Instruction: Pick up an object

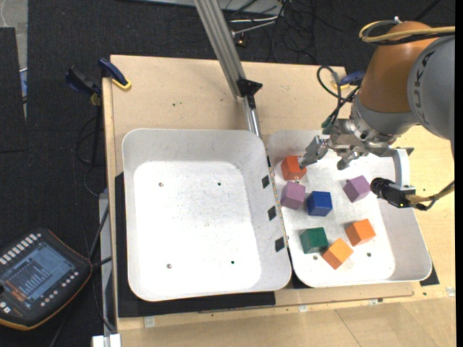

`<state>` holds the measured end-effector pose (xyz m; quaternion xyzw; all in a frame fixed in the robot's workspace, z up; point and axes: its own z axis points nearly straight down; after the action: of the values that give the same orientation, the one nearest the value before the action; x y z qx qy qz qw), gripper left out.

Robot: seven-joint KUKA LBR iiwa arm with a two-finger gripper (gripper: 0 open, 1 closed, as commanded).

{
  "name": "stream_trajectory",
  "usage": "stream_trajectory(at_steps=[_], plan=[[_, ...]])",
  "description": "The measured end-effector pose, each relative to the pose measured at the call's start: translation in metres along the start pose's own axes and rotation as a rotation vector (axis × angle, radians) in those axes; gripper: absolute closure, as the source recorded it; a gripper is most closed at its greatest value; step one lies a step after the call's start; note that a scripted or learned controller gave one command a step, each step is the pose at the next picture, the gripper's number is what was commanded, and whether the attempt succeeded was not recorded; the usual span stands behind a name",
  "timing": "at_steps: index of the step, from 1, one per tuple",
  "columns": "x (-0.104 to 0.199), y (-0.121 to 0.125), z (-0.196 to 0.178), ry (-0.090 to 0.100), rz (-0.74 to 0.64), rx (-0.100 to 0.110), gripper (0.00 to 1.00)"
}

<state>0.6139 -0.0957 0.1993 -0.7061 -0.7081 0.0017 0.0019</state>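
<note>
Hovering over the right bin (405, 262), the gripper (330, 154) has its metal fingers spread apart just beside a matte orange cube (292, 168), with smooth purple (293, 194), blue (319, 203) and green (313, 238) blocks scattered on the glossy white plastic nearby.

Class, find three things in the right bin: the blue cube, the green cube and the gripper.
Blue cube (319, 203), camera view, on its top face.
Green cube (313, 239), camera view, on its top face.
Gripper (332, 157), camera view, midway between its fingertips.
</note>
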Motion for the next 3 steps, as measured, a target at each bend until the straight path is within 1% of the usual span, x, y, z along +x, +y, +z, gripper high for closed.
stream_trajectory(at_steps=[1, 2, 3], plan=[[-0.008, 0.005, 0.051, -0.001, 0.004, 0.0, 0.0], [-0.007, 0.004, 0.105, 0.0, 0.003, 0.0, 0.0], [-0.007, 0.006, 0.091, -0.001, 0.004, -0.007, 1.0]])
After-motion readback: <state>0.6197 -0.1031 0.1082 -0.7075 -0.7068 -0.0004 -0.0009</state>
